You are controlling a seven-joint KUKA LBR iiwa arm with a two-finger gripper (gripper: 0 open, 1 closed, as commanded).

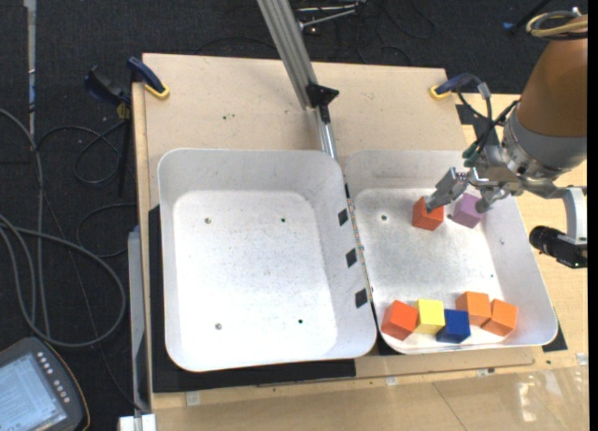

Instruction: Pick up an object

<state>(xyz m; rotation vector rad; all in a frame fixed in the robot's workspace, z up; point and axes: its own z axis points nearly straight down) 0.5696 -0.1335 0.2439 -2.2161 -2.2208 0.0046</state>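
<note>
5 blocks (452,317) line the right bin's (523,237) front.

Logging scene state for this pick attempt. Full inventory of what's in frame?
bins: 2, white, side by side on the bench; left bin, right bin
red block: 1, red-orange, upper part of right bin, at the hand
purple block: 1, lilac, right beside the red block
orange blocks: 3, near edge of right bin
yellow block: 1, near edge, between the orange ones
blue block: 1, near edge, right of yellow
clamps: 2, blue and yellow, bench's far corners
arm: 1, grey and orange, from the right
hand: 1, over the red and purple blocks
</note>
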